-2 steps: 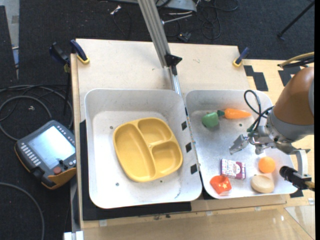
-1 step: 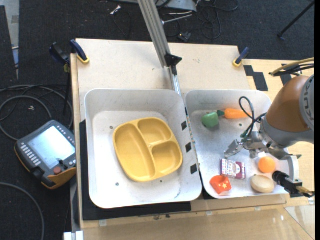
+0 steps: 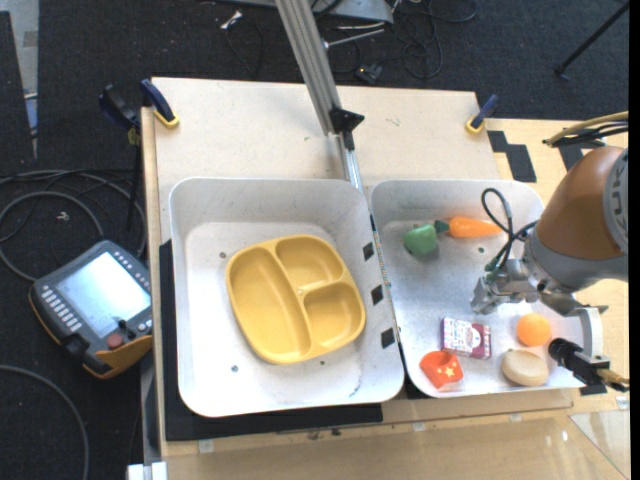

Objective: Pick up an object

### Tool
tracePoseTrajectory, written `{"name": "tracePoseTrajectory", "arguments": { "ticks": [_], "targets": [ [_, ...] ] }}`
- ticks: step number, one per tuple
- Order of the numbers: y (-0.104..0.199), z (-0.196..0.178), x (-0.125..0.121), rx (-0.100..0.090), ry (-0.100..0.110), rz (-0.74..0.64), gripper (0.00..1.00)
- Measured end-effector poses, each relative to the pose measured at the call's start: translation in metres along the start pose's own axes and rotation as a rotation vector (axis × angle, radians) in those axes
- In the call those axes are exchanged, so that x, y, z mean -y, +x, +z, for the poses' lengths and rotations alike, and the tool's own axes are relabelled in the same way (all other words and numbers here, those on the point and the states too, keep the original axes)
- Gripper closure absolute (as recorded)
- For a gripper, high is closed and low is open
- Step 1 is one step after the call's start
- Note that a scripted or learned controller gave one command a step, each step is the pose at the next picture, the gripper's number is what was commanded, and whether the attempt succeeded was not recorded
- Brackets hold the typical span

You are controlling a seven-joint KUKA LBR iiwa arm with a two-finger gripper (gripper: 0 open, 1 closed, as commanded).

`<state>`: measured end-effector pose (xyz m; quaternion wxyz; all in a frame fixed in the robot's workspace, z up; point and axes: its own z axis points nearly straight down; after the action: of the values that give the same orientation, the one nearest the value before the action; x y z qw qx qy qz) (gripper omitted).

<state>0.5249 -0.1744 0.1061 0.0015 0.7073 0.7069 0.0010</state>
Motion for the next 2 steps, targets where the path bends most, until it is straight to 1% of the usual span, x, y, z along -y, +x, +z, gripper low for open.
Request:
{"name": "tracePoseTrajectory", "arguments": {
  "ticks": [1, 2],
  "targets": [
    [-0.011, -0.054, -0.003, 0.002, -0.002, -0.001, 1.0],
    [-0.014, -0.099, 0.002, 0.002, -0.002, -0.002, 1.0]
  ]
}}
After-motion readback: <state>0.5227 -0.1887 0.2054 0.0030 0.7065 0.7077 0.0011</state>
